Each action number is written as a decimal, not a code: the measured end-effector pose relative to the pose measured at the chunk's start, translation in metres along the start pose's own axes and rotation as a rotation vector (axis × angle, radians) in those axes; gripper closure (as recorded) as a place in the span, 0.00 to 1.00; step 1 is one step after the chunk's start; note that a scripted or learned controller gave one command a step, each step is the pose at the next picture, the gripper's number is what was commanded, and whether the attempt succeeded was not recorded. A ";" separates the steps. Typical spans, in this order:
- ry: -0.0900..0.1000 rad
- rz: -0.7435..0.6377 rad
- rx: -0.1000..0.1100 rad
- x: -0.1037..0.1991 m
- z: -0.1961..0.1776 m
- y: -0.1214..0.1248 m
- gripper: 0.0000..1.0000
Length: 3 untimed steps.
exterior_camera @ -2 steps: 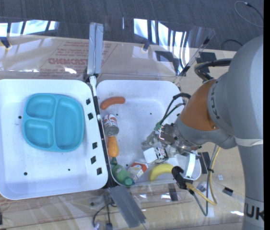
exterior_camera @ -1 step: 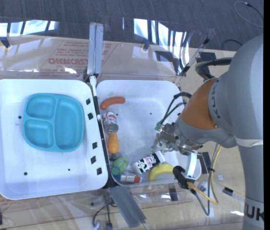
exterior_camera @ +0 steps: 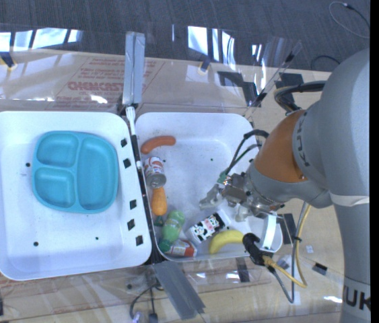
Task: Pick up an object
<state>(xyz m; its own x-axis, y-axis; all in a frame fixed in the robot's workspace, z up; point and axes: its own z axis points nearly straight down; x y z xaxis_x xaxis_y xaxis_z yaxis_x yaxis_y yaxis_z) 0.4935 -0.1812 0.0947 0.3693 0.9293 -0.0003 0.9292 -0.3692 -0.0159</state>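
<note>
Camera view puts the hand (exterior_camera: 224,192) low in the right bin (exterior_camera: 196,123), its grip impossible to judge; the black-and-white carton (exterior_camera: 207,228) and banana (exterior_camera: 227,241) lie just below it; descend squarely over one

A single camera sits fixed above the bench (exterior_camera: 54,295) and looks down at a slant, taking in both white bins whole: the left bin (exterior_camera: 1,200) and the right bin (exterior_camera: 196,123) lie side by side across the middle of the frame. The far edge of the bench and dark floor fill the top. The arm (exterior_camera: 337,140) enters from the right, close and large.
</note>
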 end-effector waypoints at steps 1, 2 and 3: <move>0.001 -0.055 -0.006 0.010 0.007 -0.023 0.00; 0.001 -0.059 -0.001 0.010 0.001 -0.023 1.00; -0.001 -0.091 -0.007 0.110 -0.093 -0.033 1.00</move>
<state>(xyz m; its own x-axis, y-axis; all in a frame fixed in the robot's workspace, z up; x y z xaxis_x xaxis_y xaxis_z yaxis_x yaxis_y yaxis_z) 0.5044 -0.0674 0.1883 0.2835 0.9590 -0.0002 0.9589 -0.2834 -0.0092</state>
